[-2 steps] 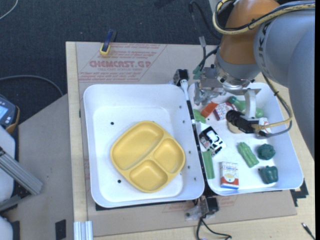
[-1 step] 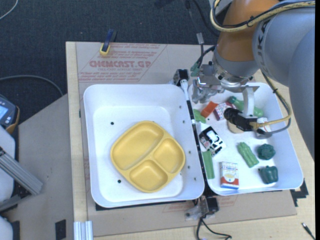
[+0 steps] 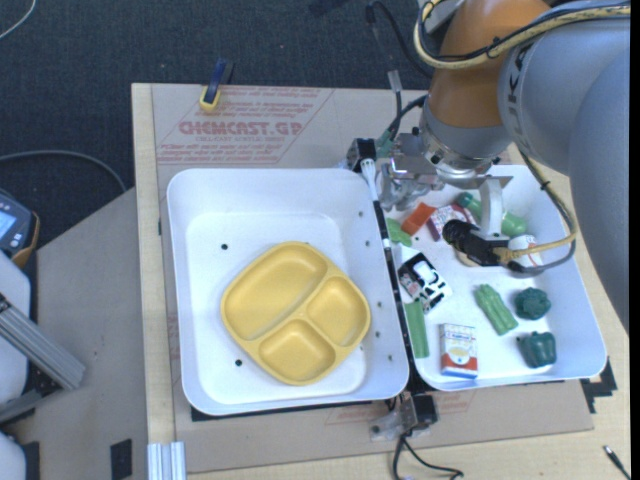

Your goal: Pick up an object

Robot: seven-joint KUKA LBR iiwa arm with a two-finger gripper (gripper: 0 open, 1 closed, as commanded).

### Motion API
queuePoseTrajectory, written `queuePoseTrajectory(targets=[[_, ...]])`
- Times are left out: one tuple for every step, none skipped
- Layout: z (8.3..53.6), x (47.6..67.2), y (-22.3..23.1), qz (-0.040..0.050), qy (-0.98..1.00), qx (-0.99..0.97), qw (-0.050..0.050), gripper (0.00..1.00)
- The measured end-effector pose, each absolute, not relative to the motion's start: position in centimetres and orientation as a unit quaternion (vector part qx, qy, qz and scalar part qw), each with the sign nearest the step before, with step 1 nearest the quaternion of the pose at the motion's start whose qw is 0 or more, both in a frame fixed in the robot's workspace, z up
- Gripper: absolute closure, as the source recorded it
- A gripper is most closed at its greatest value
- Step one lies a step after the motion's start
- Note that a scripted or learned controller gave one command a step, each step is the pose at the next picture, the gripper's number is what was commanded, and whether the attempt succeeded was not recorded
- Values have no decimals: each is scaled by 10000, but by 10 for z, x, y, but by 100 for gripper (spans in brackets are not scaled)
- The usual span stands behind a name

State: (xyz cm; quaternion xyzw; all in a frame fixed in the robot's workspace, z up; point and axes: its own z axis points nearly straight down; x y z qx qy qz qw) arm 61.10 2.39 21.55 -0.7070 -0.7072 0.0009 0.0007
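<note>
The left bin is smooth white plastic and holds a glossy yellow tray with three rounded compartments, lying mid-frame left. The right bin carries a scatter of small items: a white-and-orange carton at the lower right, a ridged green pod, a bumpy dark green broccoli piece, a green pepper, a black-and-white piece near the divider, and an orange-red piece. The gripper hangs over the bin's upper left corner, above the orange-red piece. The bulky grey arm and its cables cover the upper right bin; whether the pincer is spread or pressed together cannot be told.
</note>
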Motion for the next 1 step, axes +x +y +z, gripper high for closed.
queuePoseTrajectory(targets=[[218,610,21,4,-7070,-7072,-1,100]])
